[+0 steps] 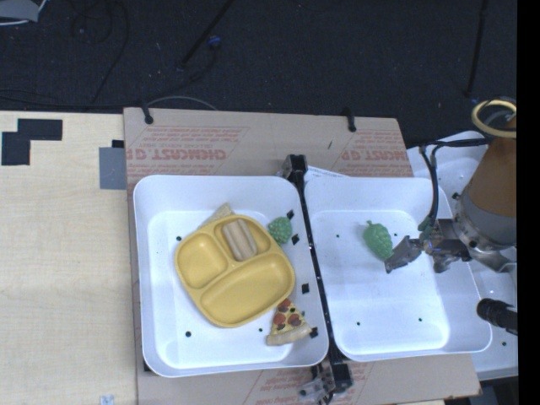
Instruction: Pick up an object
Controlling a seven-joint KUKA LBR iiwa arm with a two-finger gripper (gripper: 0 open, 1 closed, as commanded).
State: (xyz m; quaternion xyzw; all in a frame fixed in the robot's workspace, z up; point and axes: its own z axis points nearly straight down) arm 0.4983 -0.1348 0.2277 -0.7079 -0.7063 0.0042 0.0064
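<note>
the tool (419, 254) sits spread in the right bin (472, 344) — holding nothing, beside the green toy (378, 239).

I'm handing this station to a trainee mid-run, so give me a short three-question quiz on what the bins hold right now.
1. True or false: the hot dog lies in a compartment of the yellow divided plate.
2. Which bin holds the pizza slice? A) left bin B) right bin
3. Fill in: the thing nearest the gripper in the right bin is the green ____.

Key
1. True.
2. A; it lies near that bin's lower right corner, just off the plate.
3. Grape bunch; it lies just left of the gripper, not between its fingers. A second green piece lies in the left bin by the plate.
</note>
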